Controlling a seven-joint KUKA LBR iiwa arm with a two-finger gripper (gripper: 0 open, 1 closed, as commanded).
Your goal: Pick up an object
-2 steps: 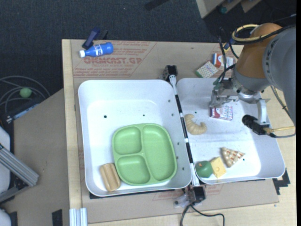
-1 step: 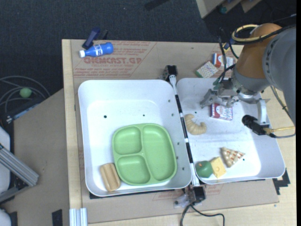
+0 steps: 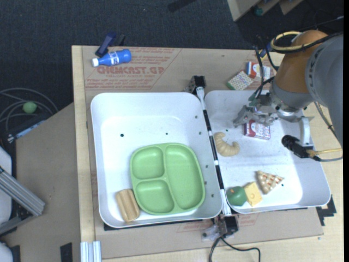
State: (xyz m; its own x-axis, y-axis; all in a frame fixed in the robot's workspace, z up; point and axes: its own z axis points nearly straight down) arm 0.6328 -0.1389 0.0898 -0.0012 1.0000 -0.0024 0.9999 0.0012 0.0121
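The arm is reaching in from the right of the frame, and the end effector [image 3: 256,115] is hovering low in the right bin [image 3: 311,192], right over a red-and-white packet [image 3: 257,130] at upper centre of that bin. Whether it is clenched or released, I cannot tell from this angle. This is looking like the approach-and-descend step on that packet. A croissant [image 3: 226,144] is lying just left of it, with a pizza slice [image 3: 269,181], cheese [image 3: 252,194] and a green piece [image 3: 236,196] nearer the bottom. The next move is calling for a clean close on the packet, then a straight lift.
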